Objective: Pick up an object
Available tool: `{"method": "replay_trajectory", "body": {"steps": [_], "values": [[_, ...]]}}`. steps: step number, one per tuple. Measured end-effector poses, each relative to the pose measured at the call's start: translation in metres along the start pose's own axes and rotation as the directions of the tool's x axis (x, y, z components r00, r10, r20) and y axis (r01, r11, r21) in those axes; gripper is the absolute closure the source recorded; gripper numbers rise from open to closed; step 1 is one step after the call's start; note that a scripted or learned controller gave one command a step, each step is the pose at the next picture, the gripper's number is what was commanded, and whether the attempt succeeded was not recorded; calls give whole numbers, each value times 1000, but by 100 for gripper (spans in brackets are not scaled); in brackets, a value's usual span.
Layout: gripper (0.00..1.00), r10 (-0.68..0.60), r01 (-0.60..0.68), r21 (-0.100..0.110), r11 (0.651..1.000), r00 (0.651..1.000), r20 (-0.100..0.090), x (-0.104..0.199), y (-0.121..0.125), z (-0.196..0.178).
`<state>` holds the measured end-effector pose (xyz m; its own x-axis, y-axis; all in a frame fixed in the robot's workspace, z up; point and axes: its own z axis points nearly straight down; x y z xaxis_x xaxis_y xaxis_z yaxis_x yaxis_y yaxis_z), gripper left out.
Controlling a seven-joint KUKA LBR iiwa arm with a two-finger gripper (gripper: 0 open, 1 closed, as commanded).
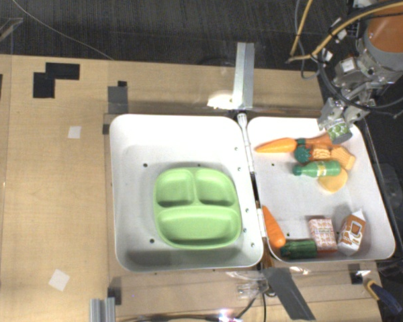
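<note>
The gripper [337,123] hangs at the far right corner of the right bin [379,200], with a small green piece [340,133] just beneath it; whether that piece sits between the fingers I cannot tell, nor how wide they stand. Judging by that, the pick is not yet shown done: a secure hold and a lift are left. The candidates lie in this bin: a smooth tapered orange carrot [277,145] near the pile of glossy plastic food [322,163], a second carrot [273,226], a dark green cylinder [298,249], and two small printed cartons [336,233]. The left bin [124,180] holds a matte green divided tray [197,207] with rounded compartments.
</note>
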<state>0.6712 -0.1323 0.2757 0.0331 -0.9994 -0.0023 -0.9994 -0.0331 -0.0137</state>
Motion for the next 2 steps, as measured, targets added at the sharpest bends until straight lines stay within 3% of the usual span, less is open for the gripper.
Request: {"method": "replay_trajectory", "body": {"steps": [1,2], "values": [[100,-70,70,-5,998,998,0,32,2,-20],[100,-214,214,-10,977,977,4,63,5,57]]}}
